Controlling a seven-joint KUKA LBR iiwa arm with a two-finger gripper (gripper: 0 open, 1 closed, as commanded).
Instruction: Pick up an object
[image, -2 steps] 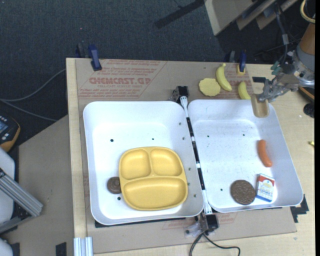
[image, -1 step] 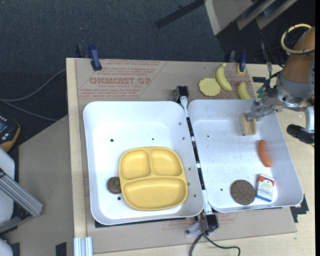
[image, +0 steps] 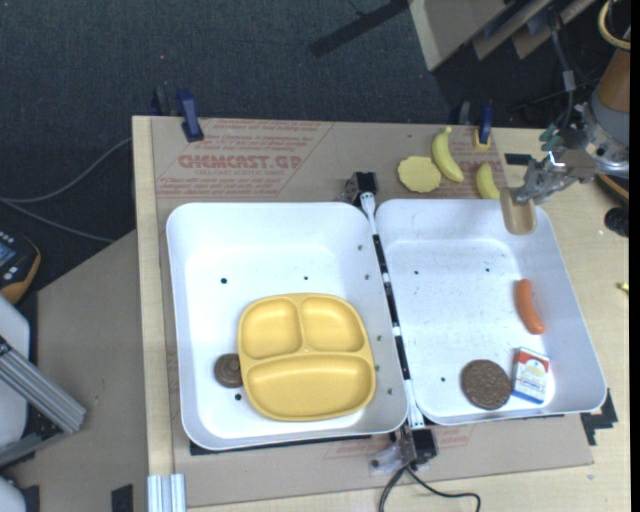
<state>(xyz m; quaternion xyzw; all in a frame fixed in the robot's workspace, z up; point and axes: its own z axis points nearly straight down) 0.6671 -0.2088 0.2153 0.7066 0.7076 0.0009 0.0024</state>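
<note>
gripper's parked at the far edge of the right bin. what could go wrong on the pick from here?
1. The brown disc and small carton lie close together, so fingers closing on one may hit the other.
2. The orange sausage sits near the bin wall, leaving little room.
3. The gripper has far to travel.

The arm (image: 610, 110) comes in at the far right corner of the bench (image: 160, 300), from the right side. Its thick, rounded body is visible at the upper right, pale grey with a warm orange-brown part above it, and it leans toward the left and downward. At its end the wrist becomes narrow, with dark metal parts and small cables. The gripper (image: 519, 214) hangs below it, pointing down, at the far edge of the bench's right half. Its tip looks like one pale, blurred block, so the fingers cannot be separated by eye.
</note>
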